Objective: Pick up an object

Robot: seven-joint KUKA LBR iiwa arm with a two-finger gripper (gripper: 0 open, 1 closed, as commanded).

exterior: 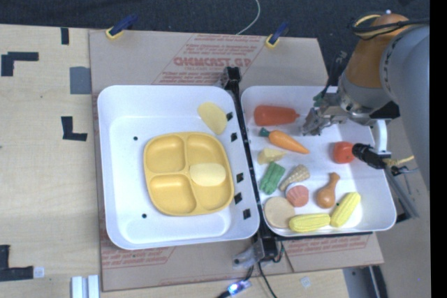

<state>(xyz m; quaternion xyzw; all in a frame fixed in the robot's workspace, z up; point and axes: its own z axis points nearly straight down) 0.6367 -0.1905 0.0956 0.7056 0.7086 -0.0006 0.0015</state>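
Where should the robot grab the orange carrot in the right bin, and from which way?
Probably across the carrot's thick middle, coming straight down from above. It lies flat, green top toward the divider, point toward the gripper. Its long sides look free, though the red sausage lies just beyond it.

Two bins set side by side on bench: left bin [119,150], right bin [380,216]. Divided plate [167,157] placed in left bin; round slice [208,174] laid in its right compartment. Chip-shaped piece [213,117] found behind plate, near divider. In right bin: sausage [275,114] at back, carrot [287,142] before it, gripper [314,123] just right of both. Two corn cobs [328,215] set along front wall.
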